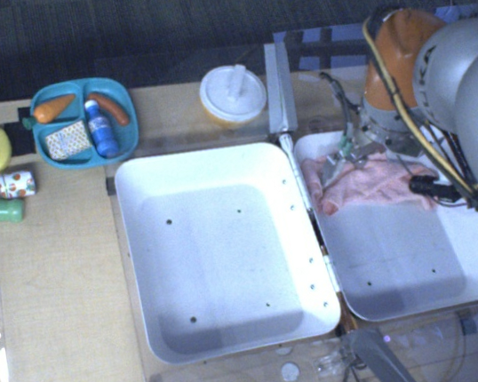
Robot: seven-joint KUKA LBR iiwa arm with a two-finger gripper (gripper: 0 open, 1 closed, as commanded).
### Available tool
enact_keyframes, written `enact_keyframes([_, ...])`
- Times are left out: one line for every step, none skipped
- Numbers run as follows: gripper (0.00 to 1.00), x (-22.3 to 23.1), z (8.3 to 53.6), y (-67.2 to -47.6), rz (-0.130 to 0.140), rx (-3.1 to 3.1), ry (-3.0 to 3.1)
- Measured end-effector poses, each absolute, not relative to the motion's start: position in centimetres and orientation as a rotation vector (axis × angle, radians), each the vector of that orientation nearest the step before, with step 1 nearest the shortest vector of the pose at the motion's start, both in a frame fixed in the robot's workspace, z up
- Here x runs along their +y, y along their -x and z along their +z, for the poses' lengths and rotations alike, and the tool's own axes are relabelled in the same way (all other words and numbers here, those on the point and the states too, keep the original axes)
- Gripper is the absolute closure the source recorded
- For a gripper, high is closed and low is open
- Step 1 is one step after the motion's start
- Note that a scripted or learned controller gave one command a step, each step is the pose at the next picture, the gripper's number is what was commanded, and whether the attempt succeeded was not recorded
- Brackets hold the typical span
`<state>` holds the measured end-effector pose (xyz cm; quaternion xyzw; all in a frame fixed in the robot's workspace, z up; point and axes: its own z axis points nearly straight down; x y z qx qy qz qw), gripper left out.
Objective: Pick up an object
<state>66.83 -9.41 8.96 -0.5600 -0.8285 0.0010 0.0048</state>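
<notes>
Pink cloth: we see a crumpled pink cloth [366, 183] lying in the right bin [434, 285], bunched against that bin's far edge and near its left wall; it is the one loose thing we can make out in either bin.
Left bin: the left bin [233, 321] stands just beside the right one, white and shallow like it.
Progress: we judge the pick as not yet done, since the cloth lies spread on the bin floor and no part of it looks lifted clear.
What is left: by our reading, a firm grip on the cloth and the lift out of the bin are both outstanding.
Pincer: the pincer [352, 151] sits low at the far end of the cloth, right at its upper edge, below the orange band of the arm [464, 78].
Pincer opening: we cannot tell whether it is spread or pressed together; the tip is small, dark and tangled with cables at this slant.
Contact: the tip appears to touch or nearly touch the cloth's top fold, but we see no cloth plainly pinched in it, so we do not call it held.
Table: the table [59, 304] also carries a blue tray [120, 92] of toy food and a white lidded cup [233, 94], well apart from the arm.
</notes>
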Motion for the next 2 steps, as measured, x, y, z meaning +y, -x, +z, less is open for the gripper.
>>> enact_keyframes([1.00, -9.5, 10.3, -67.3, -0.006, -2.614, 1.760])
enact_keyframes([1.00, -6.1, 18.6, -67.0, -0.005, -2.462, 1.959])
